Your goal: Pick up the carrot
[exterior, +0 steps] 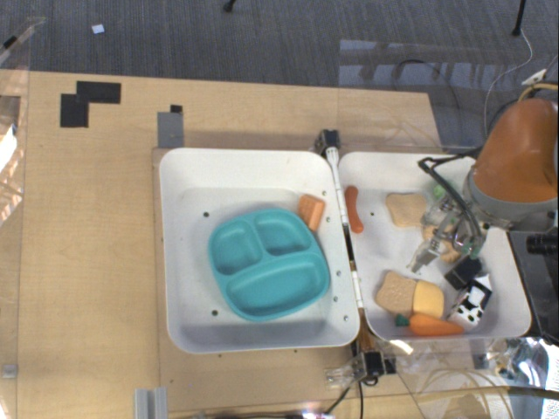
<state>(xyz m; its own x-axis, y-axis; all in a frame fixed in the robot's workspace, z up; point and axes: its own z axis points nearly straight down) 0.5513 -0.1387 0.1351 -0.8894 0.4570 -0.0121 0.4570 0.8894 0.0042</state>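
Two white bins side by side: left bin (pixel 175 234) carrying a teal divided plate (pixel 269 264) and a small orange block (pixel 311 209) at the plate's upper right corner.

Right bin (pixel 515 312) crowded. Grey arm (pixel 515 168) with orange band reaching in from the right, gripper (pixel 431 256) hanging over the bin's middle, fingers seemingly a little apart, clamped on nothing.

Carrot (pixel 434 326) lying flat along the near wall, touching a yellow block (pixel 427 300) and just beside a bread slice (pixel 396 291); black-and-white toy (pixel 472 302) near its tip.

Likely troubles: fingers landing on the yellow block or bread instead, given the tight packing; a finger striking the near wall on descent; the tapered, rounded carrot slipping out or rolling aside on closing. Sausage (pixel 353 209) and second bread piece (pixel 405 209) well apart, unlikely to interfere.
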